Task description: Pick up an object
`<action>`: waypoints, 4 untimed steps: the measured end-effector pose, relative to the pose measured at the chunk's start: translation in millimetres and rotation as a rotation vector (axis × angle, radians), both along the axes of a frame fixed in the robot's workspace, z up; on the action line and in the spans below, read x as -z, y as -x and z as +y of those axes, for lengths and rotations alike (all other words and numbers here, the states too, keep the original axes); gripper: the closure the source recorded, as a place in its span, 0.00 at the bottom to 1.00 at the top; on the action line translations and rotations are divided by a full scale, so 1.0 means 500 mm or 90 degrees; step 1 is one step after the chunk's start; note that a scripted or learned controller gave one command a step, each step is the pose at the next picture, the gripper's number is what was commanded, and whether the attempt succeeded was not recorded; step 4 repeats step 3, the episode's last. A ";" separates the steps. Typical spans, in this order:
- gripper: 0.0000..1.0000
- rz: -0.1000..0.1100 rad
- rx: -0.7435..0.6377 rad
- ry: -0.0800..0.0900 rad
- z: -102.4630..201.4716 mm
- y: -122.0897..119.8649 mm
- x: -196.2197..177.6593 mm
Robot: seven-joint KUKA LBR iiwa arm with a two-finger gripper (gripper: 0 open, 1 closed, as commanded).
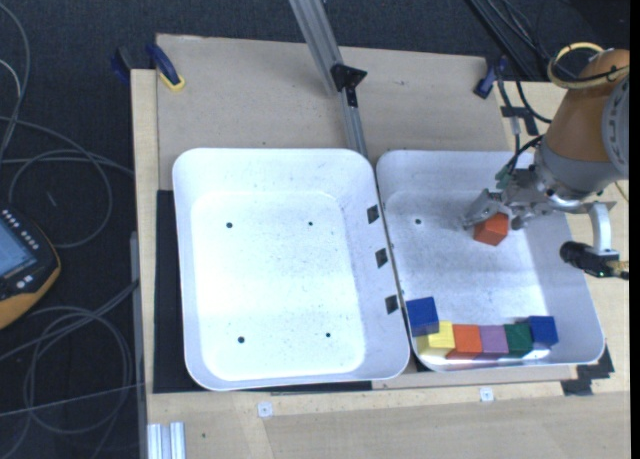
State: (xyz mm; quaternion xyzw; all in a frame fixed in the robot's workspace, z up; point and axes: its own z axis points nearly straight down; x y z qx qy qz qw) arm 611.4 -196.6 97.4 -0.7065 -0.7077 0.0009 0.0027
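Speckled white bins [270,172]; orange, perhaps reddish, block [490,232].

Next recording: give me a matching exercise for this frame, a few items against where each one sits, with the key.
Items:
1. orange block
2. yellow block
3. gripper
4. blue clamp with yellow tip

Places:
A. bench's far left corner
B. near edge of the right bin, in the row of blocks
C. over the right bin's middle, on the arm
D. between the gripper's fingers

Pairs: 1-D, 2-B, 3-C, 4-A
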 end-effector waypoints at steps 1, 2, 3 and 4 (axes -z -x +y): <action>1.00 -0.004 0.000 0.001 -0.002 -0.004 -0.028; 1.00 -0.005 -0.001 0.002 -0.002 -0.005 -0.048; 1.00 -0.005 -0.005 0.000 0.170 -0.112 -0.003; 1.00 -0.005 -0.005 0.000 0.170 -0.112 -0.003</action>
